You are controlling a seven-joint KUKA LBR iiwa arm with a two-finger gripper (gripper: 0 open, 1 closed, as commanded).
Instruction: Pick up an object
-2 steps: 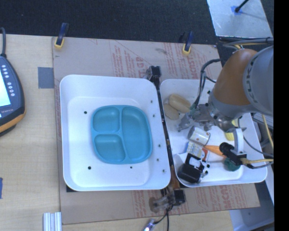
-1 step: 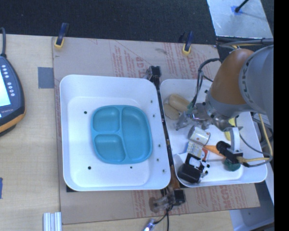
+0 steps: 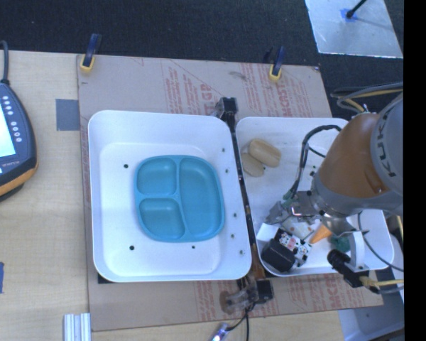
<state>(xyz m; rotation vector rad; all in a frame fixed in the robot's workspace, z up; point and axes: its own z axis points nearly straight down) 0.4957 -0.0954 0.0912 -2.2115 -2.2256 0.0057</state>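
Note:
The grey arm with its orange band [image 3: 355, 163] reaches in from the right over the right bin [image 3: 284, 129]. Its gripper [image 3: 287, 244] hangs low over that bin's front left corner, among small items. Close beside it lie an orange piece [image 3: 321, 231] and a green piece [image 3: 341, 243]. A dark lump with a white patterned patch [image 3: 292, 244] sits right at the gripper, and I cannot make out whether it is held. A tan, roll-shaped object [image 3: 263, 153] lies apart at the bin's back left.
The left bin [image 3: 113, 130] holds a blue divided plate [image 3: 179, 197]. A black divider strip [image 3: 236, 169] runs between the bins. A handheld pendant [image 3: 3, 144] rests on the bench at far left. Clamps [image 3: 89, 54] pin the cardboard sheet at the back.

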